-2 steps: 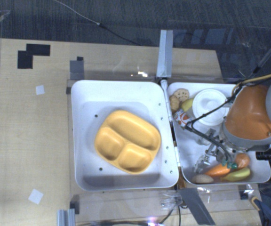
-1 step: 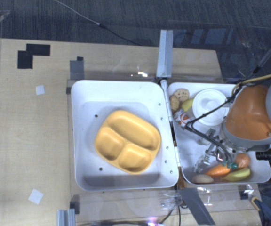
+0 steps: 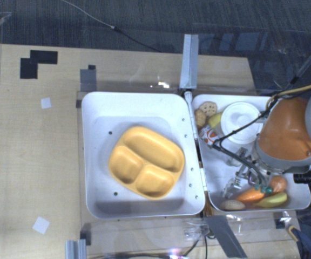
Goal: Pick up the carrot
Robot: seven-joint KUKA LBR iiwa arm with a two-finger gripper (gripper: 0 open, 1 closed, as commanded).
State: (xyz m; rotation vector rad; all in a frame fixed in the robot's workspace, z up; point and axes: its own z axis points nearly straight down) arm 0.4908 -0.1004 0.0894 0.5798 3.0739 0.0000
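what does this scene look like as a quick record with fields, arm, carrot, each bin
arm: reaches in from the right, orange band over the right bin
gripper: low in the right bin, just left of the carrot
carrot: lying near the front wall of the right bin, not lifted
right bin: also holds a cookie, white cup, yellow-green piece
left bin: holds a yellow three-part dish
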